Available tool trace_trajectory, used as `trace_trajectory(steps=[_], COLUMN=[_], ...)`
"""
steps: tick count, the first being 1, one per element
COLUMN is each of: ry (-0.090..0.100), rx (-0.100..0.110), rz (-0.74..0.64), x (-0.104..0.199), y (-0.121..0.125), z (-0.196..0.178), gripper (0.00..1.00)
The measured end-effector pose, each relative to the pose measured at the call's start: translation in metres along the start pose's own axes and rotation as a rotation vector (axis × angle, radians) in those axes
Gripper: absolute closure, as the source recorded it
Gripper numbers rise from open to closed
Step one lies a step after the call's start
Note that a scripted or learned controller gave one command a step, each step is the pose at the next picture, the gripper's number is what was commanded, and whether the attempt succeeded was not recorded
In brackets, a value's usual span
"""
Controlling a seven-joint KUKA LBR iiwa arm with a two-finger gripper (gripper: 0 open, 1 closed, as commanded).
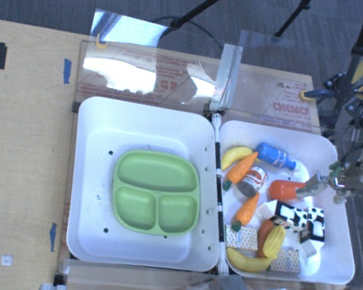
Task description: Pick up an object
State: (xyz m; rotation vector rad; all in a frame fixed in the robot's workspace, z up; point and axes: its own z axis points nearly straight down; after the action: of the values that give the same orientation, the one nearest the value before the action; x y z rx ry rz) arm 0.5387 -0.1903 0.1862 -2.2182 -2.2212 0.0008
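- Surface [14, 169]: pale wood, carrying 2 white bins side by side toward its right edge; no trouble from it directly.
- Left bin [95, 127]: holds 1 green divided plate [157, 192] near its middle. Not in the jaws' path, so little risk there.
- Right bin [340, 262]: crowded. Pieces lying touching or overlapping, so a descent on 1 could nudge or drag a neighbour, or pinch 2 at once.
- Gripper [311, 187]: hovering over the right bin near its right wall, just beside the red piece [286, 189]. Jaws: cannot tell whether open or closed, too small and blurred. Nothing visibly held.
- Black-and-white checked block [303, 220]: just below the gripper, tilted among others; likely to slip if clipped on a corner.
- Blue bottle [276, 157]: at the bin's far edge, round, likely to roll away from a glancing touch.
- Bananas [246, 260] along the near edge, another yellow one [234, 156] by the left wall; curved, prone to squirting out.
- Carrots [247, 209]: slim, tapered, easy to miss.
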Motion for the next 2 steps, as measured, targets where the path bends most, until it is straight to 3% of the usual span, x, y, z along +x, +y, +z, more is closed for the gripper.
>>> trace_trajectory(steps=[1,2], ry=[-0.004,-0.008], rx=[-0.006,-0.03], rz=[-0.145,-0.184], x=[-0.004,0.037], y=[0.007,-0.003], z=[-0.031,0.07], gripper=[0.0,0.0])
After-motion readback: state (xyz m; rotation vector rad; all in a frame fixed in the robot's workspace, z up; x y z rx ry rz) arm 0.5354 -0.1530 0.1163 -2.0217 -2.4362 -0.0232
